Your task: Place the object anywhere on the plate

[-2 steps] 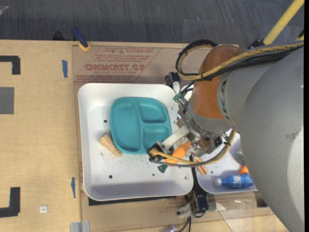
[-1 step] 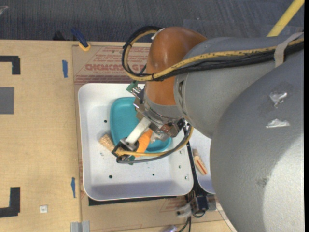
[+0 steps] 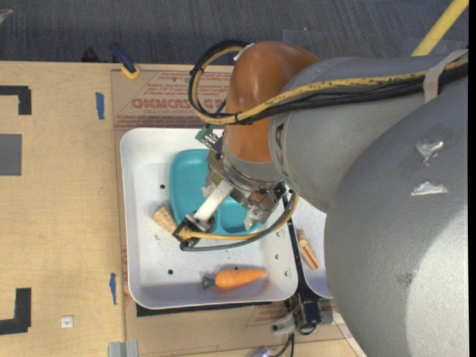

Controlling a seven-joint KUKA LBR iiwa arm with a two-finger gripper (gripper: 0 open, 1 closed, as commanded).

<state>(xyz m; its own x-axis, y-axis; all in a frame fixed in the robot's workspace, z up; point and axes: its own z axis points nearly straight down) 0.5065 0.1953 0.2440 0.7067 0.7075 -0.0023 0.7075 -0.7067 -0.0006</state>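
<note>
- Hanging low over the middle of the frame in the camera view, my claw [image 3: 251, 211] sits above the lower right part of the teal plate [image 3: 190, 181], which lies in the left bin [image 3: 143, 262].
- My own wrist covers the claw from above, so I cannot tell whether it is open, closed, or gripping anything.
- Two loose things lie in this bin, and neither is on the plate.
- A toy carrot [image 3: 236, 278] lies on its side near the bin's lower wall, well apart from the plate, leafy end pointing toward the frame's left.
- A small tan crumbly chunk [image 3: 163, 218] sits just beside the plate's lower left rim; I cannot tell whether it touches.
- I judge the carrot the likelier object, and the task not yet done.
- A thin orange stick [image 3: 307, 253] shows in the right bin [image 3: 317, 223], close to the divide between the bins.
- Risk: if I am carrying something, I am near the plate's edge, so a release here could land it on the rim and let it slide off onto the bin floor.
- Risk: going down on the carrot so near the wall could knock the claw against the wall or nudge the rounded carrot aside.
- Risk: descending where I am could press on the plate and shove it.
</note>
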